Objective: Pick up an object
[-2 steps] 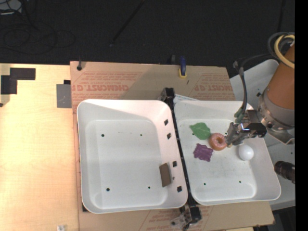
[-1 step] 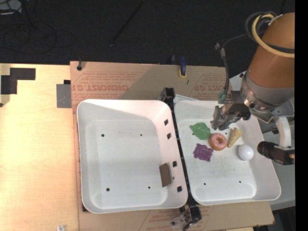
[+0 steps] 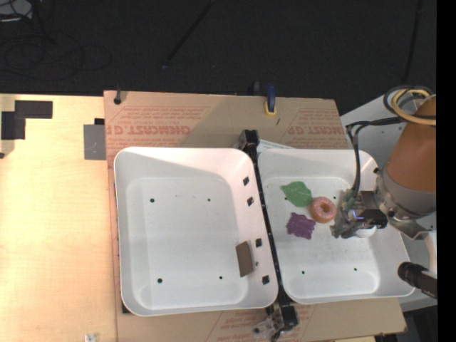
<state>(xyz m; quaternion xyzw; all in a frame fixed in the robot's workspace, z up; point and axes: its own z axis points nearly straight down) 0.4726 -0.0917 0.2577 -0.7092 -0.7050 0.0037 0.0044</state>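
Observation:
Three small objects lie in the right bin (image 3: 324, 280): a green leaf-shaped piece (image 3: 296, 192), a pink ring like a doughnut (image 3: 323, 209) and a purple lumpy piece (image 3: 301, 225). My gripper (image 3: 348, 226) hangs low at the right side of that bin, just right of the pink ring and close to it. Its tip is dark and small here, and nothing can be made out between its parts. The grey and orange arm (image 3: 417, 166) rises behind it at the right edge.
The left bin (image 3: 135, 262) holds a small brown block (image 3: 244, 258) near its right wall. A black clip strip (image 3: 262, 219) joins the two bins. Cardboard (image 3: 178, 123) lies under both, and a wooden bench top (image 3: 50, 226) extends to the left.

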